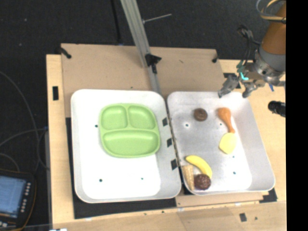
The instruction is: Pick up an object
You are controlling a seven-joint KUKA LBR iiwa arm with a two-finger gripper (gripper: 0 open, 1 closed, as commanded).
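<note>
— Two white bins sit side by side on my worktop (57,129): the left bin (86,177) and the right bin (250,177). What do you want counted?

— What is in each one?

— One green divided plate (130,130) lies in the left bin, with three compartments, two small ones at the far side and one long one nearer the camera. Five loose things lie in the right bin. One dark round piece (200,114) lies toward the far side. One orange drumstick-shaped piece (225,118) lies just beside it to the right, and one pale yellow piece (228,143) touches the drumstick's near end. One banana (199,164) lies toward the near left corner, and one dark reddish ball (202,181) sits right against the banana's near end. A tan strip lies along the bin wall there, too small for me to name.

— And your tool?

— My tool (238,87) hangs over the far right corner of the right bin, beyond the drumstick-shaped piece. Its two fingers are spread apart with nothing between them. It touches none of the five pieces.
</note>
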